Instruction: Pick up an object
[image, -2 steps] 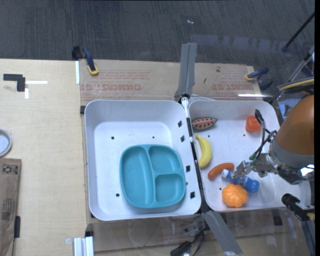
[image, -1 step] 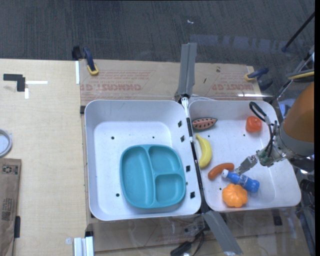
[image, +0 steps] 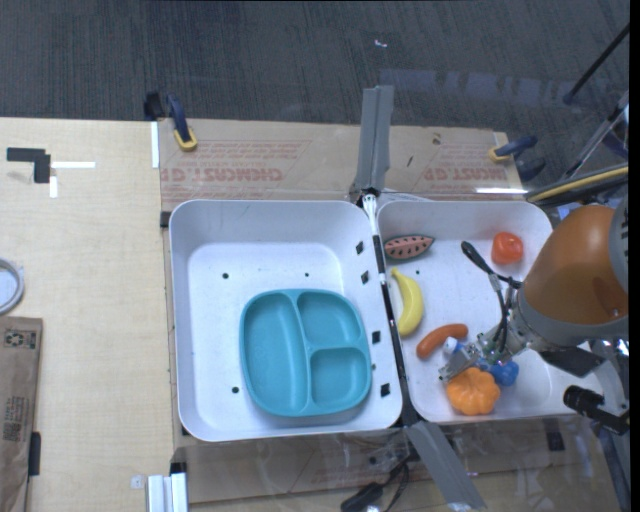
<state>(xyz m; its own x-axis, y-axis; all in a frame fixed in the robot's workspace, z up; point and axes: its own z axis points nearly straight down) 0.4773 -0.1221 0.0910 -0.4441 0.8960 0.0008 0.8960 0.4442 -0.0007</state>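
Hand (image: 487, 350) sits low in the right bin (image: 440, 400), tip just above the orange fruit (image: 473, 392) and touching or beside a small blue item (image: 505, 373); can't tell how far open it is, or whether it has anything. Fruit prob. light, round, smooth plastic, so it may roll; grip across the widest part. Arm (image: 575, 275) reaches in from the right, wrist angled down-left. Sausage (image: 441, 339) and banana (image: 407, 300) lie near.

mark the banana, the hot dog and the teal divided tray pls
yellow plastic banana (image: 407, 303), camera view, middle of its curved body
orange-red toy hot dog (image: 441, 340), camera view, middle of its length
teal three-compartment plastic tray (image: 268, 350), camera view, floor of its large left compartment
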